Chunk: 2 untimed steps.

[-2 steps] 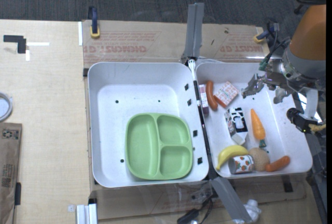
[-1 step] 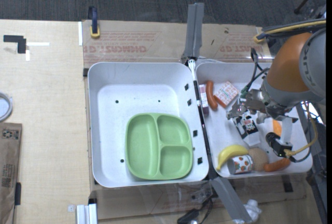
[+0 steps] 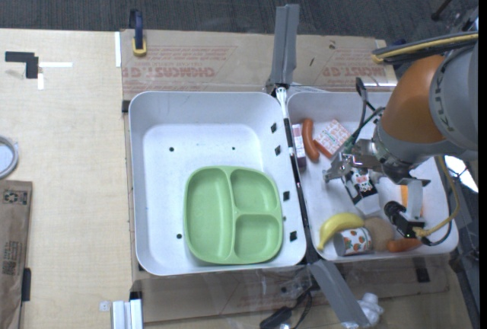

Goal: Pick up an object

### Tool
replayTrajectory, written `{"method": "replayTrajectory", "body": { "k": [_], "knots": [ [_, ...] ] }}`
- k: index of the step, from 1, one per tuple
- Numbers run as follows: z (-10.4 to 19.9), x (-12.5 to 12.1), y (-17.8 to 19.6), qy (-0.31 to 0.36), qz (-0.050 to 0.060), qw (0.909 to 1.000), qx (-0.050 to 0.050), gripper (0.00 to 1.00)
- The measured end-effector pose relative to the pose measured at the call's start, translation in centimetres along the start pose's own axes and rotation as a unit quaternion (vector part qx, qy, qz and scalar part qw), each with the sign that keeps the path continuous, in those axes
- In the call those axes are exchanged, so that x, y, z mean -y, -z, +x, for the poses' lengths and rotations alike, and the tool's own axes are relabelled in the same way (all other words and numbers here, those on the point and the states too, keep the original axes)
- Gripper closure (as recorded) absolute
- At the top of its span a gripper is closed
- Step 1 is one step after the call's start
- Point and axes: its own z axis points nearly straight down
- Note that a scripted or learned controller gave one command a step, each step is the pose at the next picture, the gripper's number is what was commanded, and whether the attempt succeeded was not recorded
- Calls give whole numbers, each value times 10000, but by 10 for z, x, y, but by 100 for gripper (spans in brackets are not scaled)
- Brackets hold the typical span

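Now my pincer (image 3: 342, 167) hangs mid right bin (image 3: 319, 103), by the small carton (image 3: 361, 183); I cannot tell its state. Banana (image 3: 338, 227) and cup (image 3: 351, 241) lie at the near edge. Next: settle onto one object.

The arm (image 3: 437, 103) runs out of the picture at the right edge and covers the far right part of the right bin (image 3: 329, 253). The gripper (image 3: 351, 167) is too cluttered to tell how its fingers stand, and the carrot (image 3: 402, 245) is partly hidden by black cable
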Motion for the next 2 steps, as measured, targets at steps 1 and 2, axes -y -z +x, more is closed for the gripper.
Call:
{"method": "replayTrajectory", "body": {
  "k": [1, 2],
  "knots": [
    [-2, 0, 9, -24, 2, 10000, 10, 100],
    [57, -32, 112, -1305, 20, 9915, 5, 100]
  ]
}}
